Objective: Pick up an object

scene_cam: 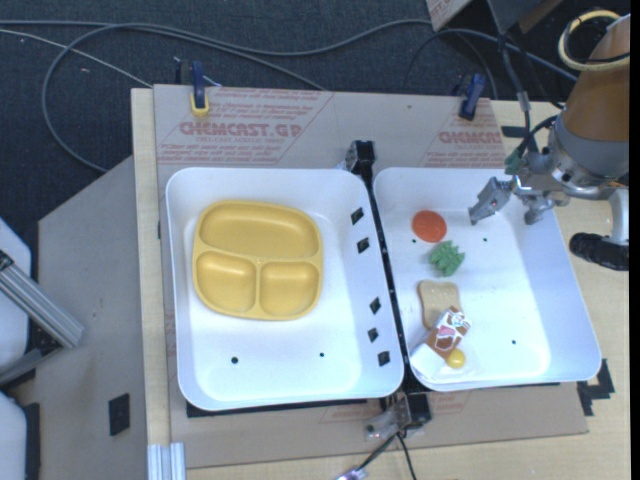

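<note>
Camera view looks down at a slant on my desk, a brown board marked with red lettering, with two blue clamps at its far edge. Two white bins sit side by side on it, touching along a black divider.

My left bin holds a yellow plate with three compartments, lying flat towards the bin's left half. I see nothing resting on the plate.

My right bin holds the small things I could pick. A red-orange disc lies near the far left part of the bin. Just in front of it is a green piece, apart from the disc. Nearer the front lies a tan slice, and touching its front edge is a red and white toy with a little yellow ball at the bin's front rim.

My arm comes in from the right, grey with its orange band up by the frame's corner. The pincer hangs over the far part of the right bin, to the right of the disc and well apart from it. One finger points down and left, another sits further right. From this angle I cannot tell whether the pincer is released or clenched. I see nothing between its fingers, and every small thing lies on the bin floor.
</note>
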You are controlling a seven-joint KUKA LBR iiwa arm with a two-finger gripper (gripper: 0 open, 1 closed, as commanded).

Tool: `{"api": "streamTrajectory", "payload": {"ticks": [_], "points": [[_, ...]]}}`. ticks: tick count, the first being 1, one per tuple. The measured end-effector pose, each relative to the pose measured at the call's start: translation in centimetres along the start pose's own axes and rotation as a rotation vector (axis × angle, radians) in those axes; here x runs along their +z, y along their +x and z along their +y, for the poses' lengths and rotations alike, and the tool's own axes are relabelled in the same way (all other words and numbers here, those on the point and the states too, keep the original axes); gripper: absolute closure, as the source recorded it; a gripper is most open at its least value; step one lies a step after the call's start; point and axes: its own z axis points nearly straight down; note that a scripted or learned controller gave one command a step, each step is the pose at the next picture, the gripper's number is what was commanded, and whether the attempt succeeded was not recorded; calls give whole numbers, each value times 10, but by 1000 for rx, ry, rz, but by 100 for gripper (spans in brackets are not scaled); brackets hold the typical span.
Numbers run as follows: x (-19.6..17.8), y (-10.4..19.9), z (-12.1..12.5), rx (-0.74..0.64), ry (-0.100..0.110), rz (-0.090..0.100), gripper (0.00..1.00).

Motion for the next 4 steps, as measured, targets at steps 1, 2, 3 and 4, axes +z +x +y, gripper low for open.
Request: {"api": "streamTrajectory", "payload": {"ticks": [1,2,3,4], "points": [[51,-10,2,0,-1,0,0],[99,-7,-7,0,1,1,0],[85,-7,-5,-1,-7,-1,100],[25,-17,-3,0,-13,-4,100]]}}
